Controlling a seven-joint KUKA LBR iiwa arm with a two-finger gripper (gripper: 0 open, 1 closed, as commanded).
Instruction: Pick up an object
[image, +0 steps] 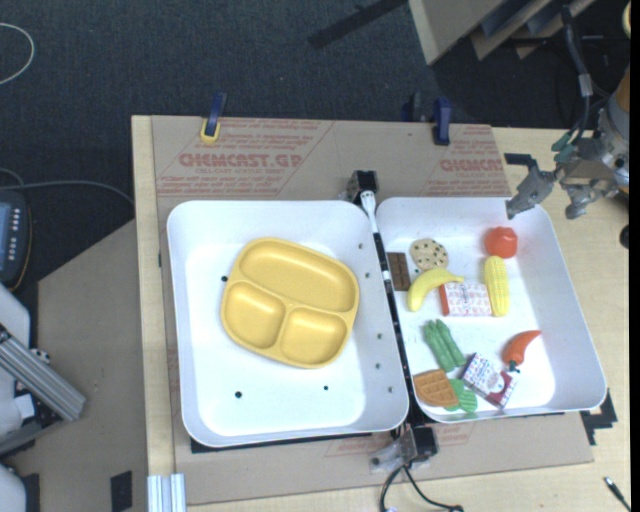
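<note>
Above the right bin's (575, 300) far right corner, the gripper (548, 197) hangs with fingers apart, nothing between them. Nearest below it inside that bin lies a red tomato (502, 241), with a corn cob (496, 284), banana (432, 285) and cookie (428, 252) further along. Beyond the bin, the worktop (250, 155) sheet reads "CHEMCAST GP" in red. Beside the right bin, the left bin (195, 330) carries a yellow divided plate (289, 302).
</note>
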